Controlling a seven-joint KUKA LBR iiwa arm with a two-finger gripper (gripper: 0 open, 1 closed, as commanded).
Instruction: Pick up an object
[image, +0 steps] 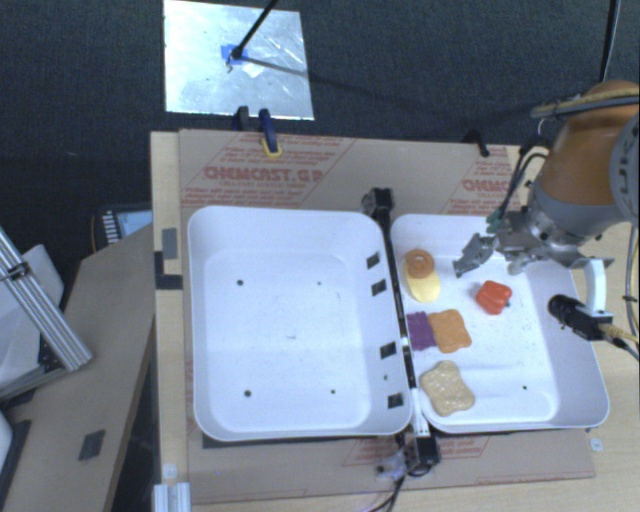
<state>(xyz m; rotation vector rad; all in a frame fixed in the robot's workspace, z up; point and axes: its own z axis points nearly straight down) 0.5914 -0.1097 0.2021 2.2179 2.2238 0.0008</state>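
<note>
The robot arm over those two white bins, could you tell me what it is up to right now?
The arm's gripper hangs above the right bin, near a red piece and with nothing visibly held. Along that bin's left side lie an orange ring, a yellow piece, a purple piece, an orange piece and a beige piece.

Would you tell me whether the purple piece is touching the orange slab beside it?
Touching. The camera view shows the purple piece meeting the orange slab edge to edge, with no white bin floor between them.
</note>
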